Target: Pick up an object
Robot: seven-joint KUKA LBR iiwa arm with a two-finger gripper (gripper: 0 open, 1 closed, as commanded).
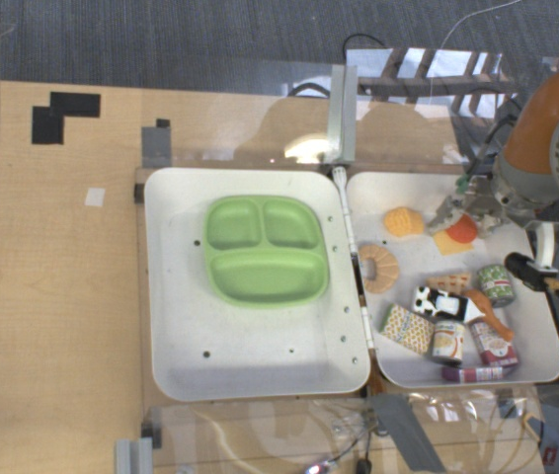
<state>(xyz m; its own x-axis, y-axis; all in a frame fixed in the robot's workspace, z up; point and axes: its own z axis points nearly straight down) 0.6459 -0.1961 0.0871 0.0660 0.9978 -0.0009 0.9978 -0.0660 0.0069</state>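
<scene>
My gripper hangs over the back of the right bin, reaching in from the right. Directly below and in front of it lies an orange wedge with a red patch; whether the gripper touches it is unclear. A yellow-orange ridged piece lies just left of the gripper. Further forward are a tan ring-shaped pastry, a black-and-white cow toy, a patterned box, a green-labelled can, a carrot and small cans.
The left bin holds a green divided plate near its middle. A metal divider post stands at the back between the bins. The grey arm with its orange band crosses the right bin's back right corner.
</scene>
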